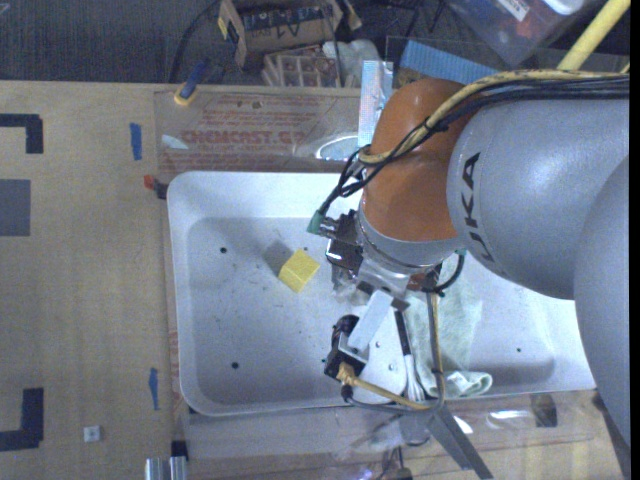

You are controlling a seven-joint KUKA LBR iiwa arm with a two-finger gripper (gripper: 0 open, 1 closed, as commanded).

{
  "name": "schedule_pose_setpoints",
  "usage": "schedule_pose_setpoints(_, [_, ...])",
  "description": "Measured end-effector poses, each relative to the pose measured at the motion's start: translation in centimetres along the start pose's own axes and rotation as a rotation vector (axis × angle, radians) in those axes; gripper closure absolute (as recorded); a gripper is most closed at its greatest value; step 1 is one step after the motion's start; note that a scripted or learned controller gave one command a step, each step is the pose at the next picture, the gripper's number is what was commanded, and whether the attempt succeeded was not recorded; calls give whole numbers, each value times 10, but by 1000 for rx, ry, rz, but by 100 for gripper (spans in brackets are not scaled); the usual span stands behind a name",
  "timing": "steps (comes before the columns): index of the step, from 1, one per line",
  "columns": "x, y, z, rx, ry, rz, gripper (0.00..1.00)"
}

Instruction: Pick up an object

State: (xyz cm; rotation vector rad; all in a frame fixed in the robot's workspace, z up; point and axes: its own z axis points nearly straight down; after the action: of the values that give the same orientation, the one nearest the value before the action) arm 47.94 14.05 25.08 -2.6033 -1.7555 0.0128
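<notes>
A small yellow block (298,270) lies on the floor of the white bin (230,328), left of centre. A pale cloth with green edging (466,346) lies crumpled in the bin under the arm, partly hidden by it. My gripper (345,266) hangs below the orange wrist band, just right of the yellow block and close to it. The wrist body hides most of the gripper, and nothing shows as held in it.
The big grey arm (540,178) covers the bin's right half. The bin's left wall (176,278) and back rim stand near the block. A plywood strip with red print (250,128) runs behind the bin; a cardboard box (275,18) stands further back.
</notes>
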Motion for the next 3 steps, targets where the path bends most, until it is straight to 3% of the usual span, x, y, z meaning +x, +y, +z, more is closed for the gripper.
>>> schedule_pose_setpoints(1, [75, -31, 125, 1, -1, 34, 100])
schedule_pose_setpoints(2, [35, 2, 161, 7, 16, 174, 100])
schedule_pose_setpoints(3, [71, -20, 161, -19, 7, -212, 100])
